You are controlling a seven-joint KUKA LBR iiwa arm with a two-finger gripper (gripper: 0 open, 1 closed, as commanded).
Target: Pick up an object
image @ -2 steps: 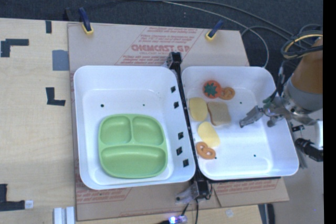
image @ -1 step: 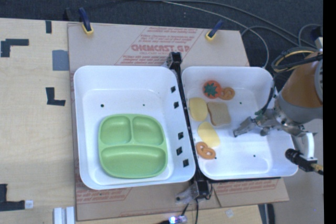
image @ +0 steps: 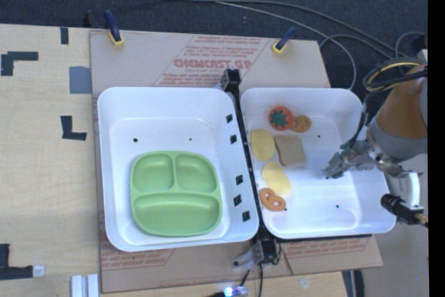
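Note:
The right bin [image: 348, 212] holds several toy foods: a red tomato with a green top [image: 279, 117], an orange ring [image: 301, 124], a pale yellow slice [image: 262, 144], a brown bread slice [image: 290, 150], another yellow piece [image: 276, 178] and an orange pretzel [image: 272, 200]. My gripper [image: 338, 167] hangs low over the bare floor in the right part of that bin. It is to the right of the bread slice and apart from it. Nothing shows in its grasp.
The left bin [image: 111, 108] carries a green divided plate [image: 175, 193]. A black divider with clips [image: 240, 156] runs between the bins. Cables [image: 389, 73] loop near the arm at the right. Brown cardboard [image: 208, 55] lies under both bins.

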